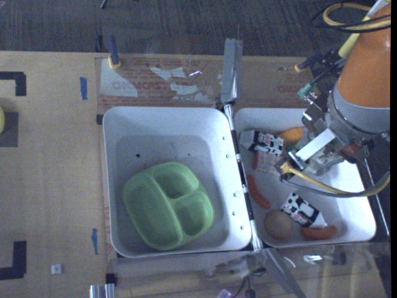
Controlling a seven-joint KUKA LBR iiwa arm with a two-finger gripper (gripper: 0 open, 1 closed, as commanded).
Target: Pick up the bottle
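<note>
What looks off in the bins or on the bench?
Nothing looks spilled or broken. The green divided plate lies skewed to the walls of the left bin, and ragged scraps of torn tape mark the bench behind that bin.

Mounted above the worktop, fixed, looking down at a slant. Faces across the worktop toward its far edge, with a strip of dark carpeted floor caught along the top of the frame. Sits near enough to hold both white bins whole: the left bin about mid-frame, the right bin pushed toward the view's right side. Catches the arm from above, entering at the right and cropped by the frame's edge.
</note>
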